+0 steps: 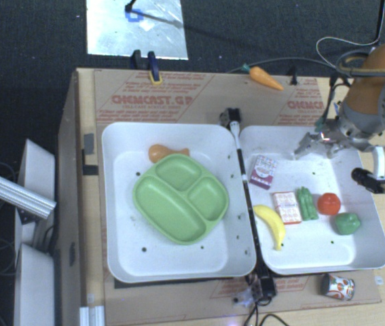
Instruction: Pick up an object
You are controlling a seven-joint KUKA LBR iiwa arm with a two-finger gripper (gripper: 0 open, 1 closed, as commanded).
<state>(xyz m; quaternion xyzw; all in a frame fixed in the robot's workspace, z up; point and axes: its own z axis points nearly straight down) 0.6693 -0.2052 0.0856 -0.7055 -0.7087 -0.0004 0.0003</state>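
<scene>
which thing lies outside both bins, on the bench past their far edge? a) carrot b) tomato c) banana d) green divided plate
a: the carrot lies on the bench beyond the bins' far rims, while the banana and tomato sit inside the right bin and the green divided plate rests in the left bin.

The bench, covered with brown printed cardboard, fills the middle of the frame. On it sit two white bins side by side, the left bin and the right bin. A toy carrot lies at the upper right, a small can at the lower right.
</scene>
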